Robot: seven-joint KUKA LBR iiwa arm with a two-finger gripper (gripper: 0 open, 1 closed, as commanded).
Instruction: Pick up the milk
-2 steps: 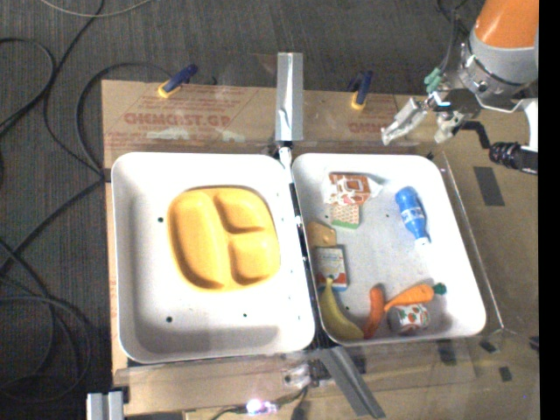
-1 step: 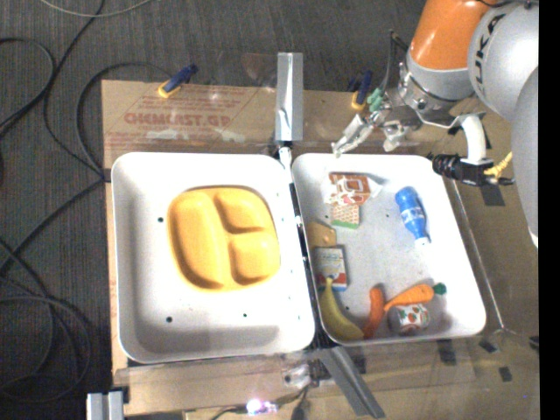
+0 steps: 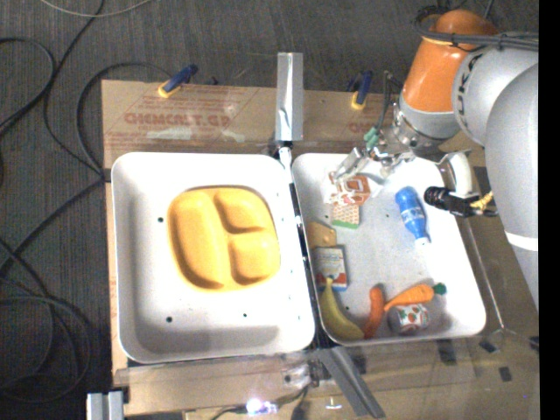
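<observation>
The milk [image 3: 347,203] is a small white and red carton with a green lower edge. It lies in the upper left part of the right bin [image 3: 455,269]. My gripper [image 3: 357,168] hangs right over the carton's top end, touching or nearly touching it. The grey arm with its orange band [image 3: 437,68] comes in from the upper right. Part of the carton's top is hidden behind the gripper.
The right bin also holds a blue bottle [image 3: 411,213], a second small carton [image 3: 330,265], a banana [image 3: 337,315], a carrot [image 3: 411,296] and a small can [image 3: 409,318]. The left bin [image 3: 140,304] holds a yellow divided tray [image 3: 225,236].
</observation>
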